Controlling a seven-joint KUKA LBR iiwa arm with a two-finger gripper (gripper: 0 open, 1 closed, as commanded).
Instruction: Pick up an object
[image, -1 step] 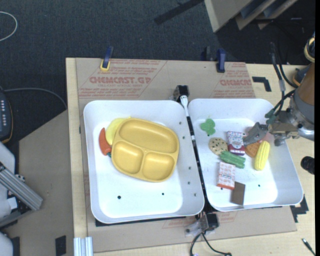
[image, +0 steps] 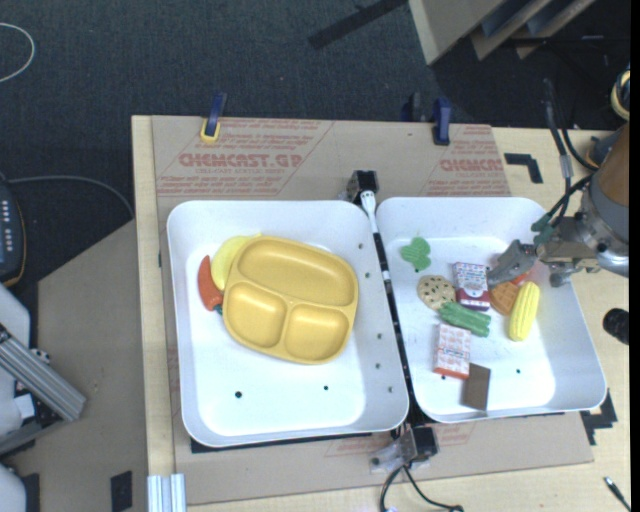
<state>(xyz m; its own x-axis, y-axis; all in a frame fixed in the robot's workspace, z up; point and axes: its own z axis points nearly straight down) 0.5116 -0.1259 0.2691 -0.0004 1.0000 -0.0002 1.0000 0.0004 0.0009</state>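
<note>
A: What sits at the left?

B: The left bin (image: 190, 330) carries a yellow divided tray (image: 288, 298) in its upper middle, with a red piece (image: 209, 285) and a yellow piece (image: 232, 252) tucked partly under the tray's left edge. The bin's lower half is bare white floor, so there is open room there.

A: Any writing?

B: The brown board (image: 300, 150) on the bench reads "CHEMCAST" in red, printed behind both bins. The packets have print too small to read.

A: And the right bin (image: 580, 350)?

B: Crowded in its middle: a green leafy piece (image: 416, 250), a cookie (image: 434, 291), a red and white packet (image: 470, 282), a green bean pod (image: 465, 318), a second red and white packet (image: 453, 351), a brown bar (image: 477, 387), an orange piece (image: 505, 297) and a corn cob (image: 524, 310). Its top strip and right side stay open.

A: The gripper (image: 512, 264)?

B: It reaches in from the right, tips just above the orange piece and beside the corn cob. How the jaws stand I cannot tell; they are blurred and dark, and nothing is seen between them. The arm is cut off at the frame's right edge
</note>
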